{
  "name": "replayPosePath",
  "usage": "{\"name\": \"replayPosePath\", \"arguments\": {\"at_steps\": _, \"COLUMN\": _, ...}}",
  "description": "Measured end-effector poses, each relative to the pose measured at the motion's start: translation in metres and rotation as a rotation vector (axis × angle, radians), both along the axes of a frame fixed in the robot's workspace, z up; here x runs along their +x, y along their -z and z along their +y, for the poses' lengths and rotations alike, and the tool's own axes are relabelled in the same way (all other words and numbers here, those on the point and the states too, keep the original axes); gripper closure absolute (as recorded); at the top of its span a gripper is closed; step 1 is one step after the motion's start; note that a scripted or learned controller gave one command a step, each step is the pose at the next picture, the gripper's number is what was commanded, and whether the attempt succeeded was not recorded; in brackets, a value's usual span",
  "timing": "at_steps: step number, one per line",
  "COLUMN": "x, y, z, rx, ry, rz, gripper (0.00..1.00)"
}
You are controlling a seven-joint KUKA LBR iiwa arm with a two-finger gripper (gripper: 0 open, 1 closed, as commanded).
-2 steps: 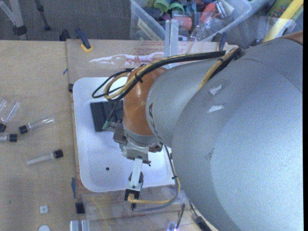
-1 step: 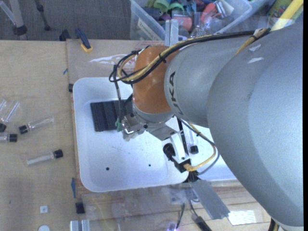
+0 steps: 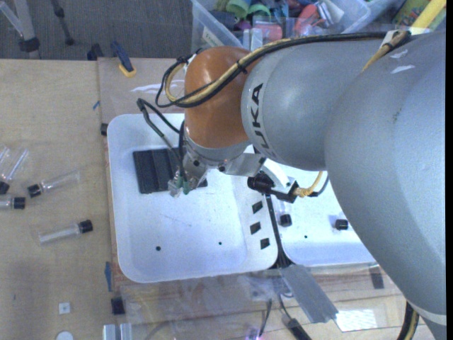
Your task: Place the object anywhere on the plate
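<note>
One gripper (image 3: 178, 185), finger state unreadable, at black plate (image 3: 151, 170) edge; object unseen, release may miss.

Robot lab: white bins (image 3: 141, 261), toy crate (image 3: 212, 13)

Lighting was even, fairly bright and diffuse. The left bin (image 3: 141, 253) looked washed out near 7 o'clock. The arm (image 3: 368, 119) showed a soft sheen and looked slightly out of focus. Overall sharpness was low, with mild grain.
</note>
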State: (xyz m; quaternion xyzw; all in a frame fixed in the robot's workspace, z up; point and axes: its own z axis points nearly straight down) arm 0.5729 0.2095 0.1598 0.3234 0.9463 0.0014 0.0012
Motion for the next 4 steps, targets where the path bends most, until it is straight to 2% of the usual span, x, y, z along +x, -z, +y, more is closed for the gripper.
{"name": "replayPosePath", "arguments": {"at_steps": 1, "x": 0.086, "y": -0.090, "z": 0.014, "rx": -0.002, "ry": -0.153, "rz": -0.002, "gripper": 1.00}}
{"name": "replayPosePath", "arguments": {"at_steps": 2, "x": 0.007, "y": -0.150, "z": 0.016, "rx": -0.001, "ry": -0.160, "rz": 0.003, "gripper": 1.00}}
{"name": "replayPosePath", "arguments": {"at_steps": 3, "x": 0.016, "y": -0.112, "z": 0.015, "rx": -0.002, "ry": 0.131, "rz": 0.005, "gripper": 1.00}}
{"name": "replayPosePath", "arguments": {"at_steps": 4, "x": -0.094, "y": -0.132, "z": 0.010, "rx": -0.003, "ry": 0.169, "rz": 0.006, "gripper": 1.00}}
